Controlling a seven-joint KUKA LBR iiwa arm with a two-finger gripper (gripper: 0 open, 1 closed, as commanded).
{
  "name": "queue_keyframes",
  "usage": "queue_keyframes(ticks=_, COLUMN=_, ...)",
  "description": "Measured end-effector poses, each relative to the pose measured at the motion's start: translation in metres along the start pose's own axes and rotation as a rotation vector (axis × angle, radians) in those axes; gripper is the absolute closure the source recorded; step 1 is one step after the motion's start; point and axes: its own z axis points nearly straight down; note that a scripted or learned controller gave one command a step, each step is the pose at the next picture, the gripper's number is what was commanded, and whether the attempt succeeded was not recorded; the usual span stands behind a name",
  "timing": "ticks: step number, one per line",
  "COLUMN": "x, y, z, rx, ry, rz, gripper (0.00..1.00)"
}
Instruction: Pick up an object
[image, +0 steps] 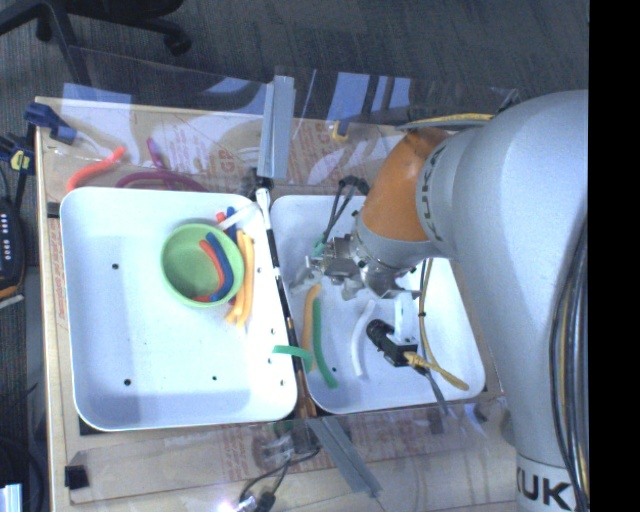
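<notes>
Strips and curved pieces are being presented in the right bin (458, 352), where the gripper (322, 266) is being held low over the bin's left half, near its middle. Whether the gripper is released or clenched cannot be told, as its tip is being blurred into the white floor.

Just below the gripper in the view, a short orange strip (310, 302) is being seen lying on the bin floor; whether the two are touching cannot be told. A long green strip (319, 338) is being seen beside the orange one, running down toward the bin's near edge. A white curved piece (358, 348) is being shown to the right of the green strip, apart from it. A short green piece (291, 352) is being seen lying across the rims where the two bins meet.

The grey arm (520, 220), with its orange band (395, 195), is being brought in from the right and is covering much of the right bin.

In the left bin (105, 340), a green bowl (190, 262) is being seen with its opening turned toward the camera. A red strip (216, 262) and a blue strip (207, 297) are being held inside it, and a yellow-orange strip (243, 288) is being seen lying against its right side. Small white and blue bits (229, 215) are being seen just above the bowl.

Behind the left bin, on the bench (200, 135), a purple hose (165, 181) and a red tube (95, 170) are being seen lying.
</notes>
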Motion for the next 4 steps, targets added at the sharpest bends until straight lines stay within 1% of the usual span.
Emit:
queue_keyframes(ticks=1, x=0.000, y=0.000, z=-0.009, rx=0.001, ry=0.000, rz=-0.001, gripper=1.00)
queue_keyframes(ticks=2, x=0.000, y=0.000, z=-0.009, rx=0.001, ry=0.000, rz=-0.002, gripper=0.00)
queue_keyframes(ticks=3, x=0.008, y=0.022, z=0.020, rx=-0.010, ry=-0.010, rz=-0.001, gripper=0.00)
queue_keyframes(ticks=4, x=0.009, y=0.022, z=0.010, rx=-0.012, ry=-0.008, rz=-0.005, gripper=1.00)
